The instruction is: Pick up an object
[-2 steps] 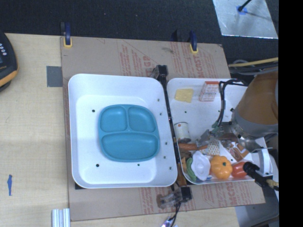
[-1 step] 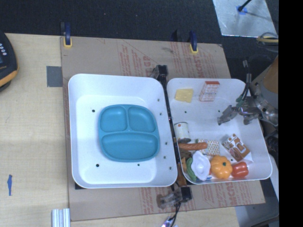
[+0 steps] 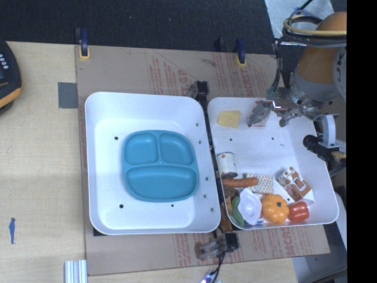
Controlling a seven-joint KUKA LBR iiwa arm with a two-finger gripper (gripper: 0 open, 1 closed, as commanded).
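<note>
I see my gripper (image 3: pixel 270 113) hanging over the far end of the right bin (image 3: pixel 268 149), fingers spread apart with nothing between them. The yellow sponge (image 3: pixel 229 118) lies just beside it. I think it's the easiest pick, since it sits alone.

Blue tray (image 3: pixel 160 173) smooth matt plastic; white bins (image 3: pixel 97 158) glossy plastic; bench (image 3: pixel 35 175) pale wood grain.
</note>
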